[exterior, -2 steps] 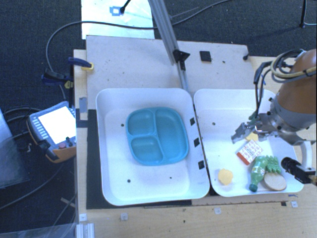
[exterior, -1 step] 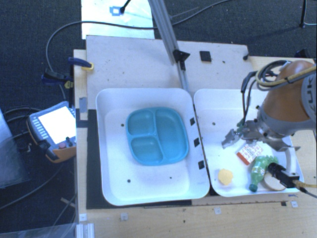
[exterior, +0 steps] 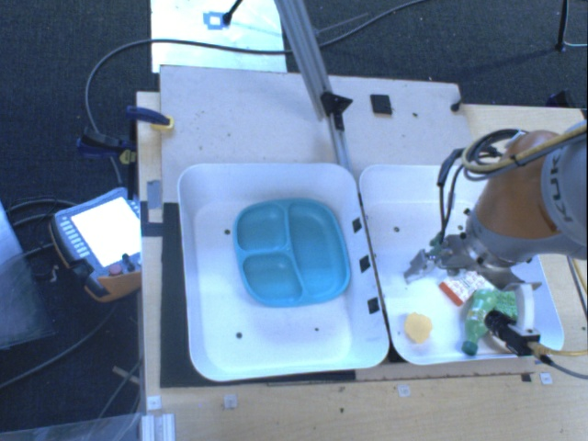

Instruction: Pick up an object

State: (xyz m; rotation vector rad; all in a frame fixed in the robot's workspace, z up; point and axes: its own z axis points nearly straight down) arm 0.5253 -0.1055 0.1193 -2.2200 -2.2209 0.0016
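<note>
In the right bin [exterior: 397, 200] lie a small yellow piece [exterior: 418, 327] near the front edge, a green bottle [exterior: 479, 313] to its right, and a red and white packet [exterior: 452, 290] just behind the bottle. My gripper [exterior: 423, 265] hangs low over the middle of this bin, left of the packet and behind the yellow piece. It touches none of them as far as I can see. The grey and orange arm [exterior: 514, 200] covers the bin's right part.
A blue divided plate [exterior: 292, 251] lies in the left bin [exterior: 207, 274]. The wall between the two bins [exterior: 366, 265] carries black clips. A slanted metal pole [exterior: 308, 44] rises behind the bins. A teach pendant [exterior: 96, 242] rests off the bench at left.
</note>
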